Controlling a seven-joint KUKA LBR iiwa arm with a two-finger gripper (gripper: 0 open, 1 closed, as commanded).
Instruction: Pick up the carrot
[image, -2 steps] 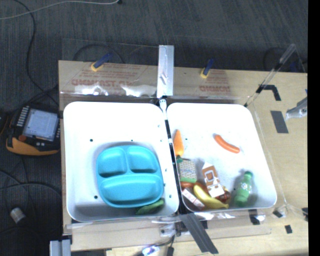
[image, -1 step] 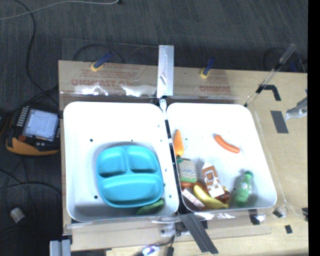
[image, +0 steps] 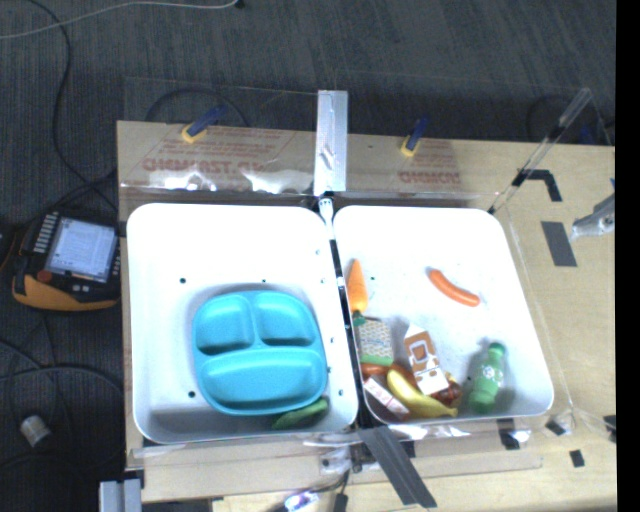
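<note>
Right, the carrot: the small orange tapered toy carrot (image: 356, 286) lies in the right-hand shallow white bin (image: 500, 250), hard up against that bin's left wall, the wall it shares with the left-hand white bin (image: 160, 250). Its long axis runs along that wall, up and down the camera view, with the lower end just beside a green-and-chequered little box (image: 375, 340). I come in from the right, so the carrot sits on the far side of this bin from me, and I judge I have to cross the whole bin to get over it. Whether my fingers are spread or pressed together I cannot tell. To close across the thin body I'd want them set crosswise to that axis, and the wall leaves little room for the one on that side. Watch out: an orange-red sausage-shaped toy (image: 455, 288) lies well apart to the right, nearer my side, easy to mistake. The yellow toy banana (image: 420, 402) and green plastic bottle (image: 487, 375) are clustered at the near edge, clear of my line
</note>
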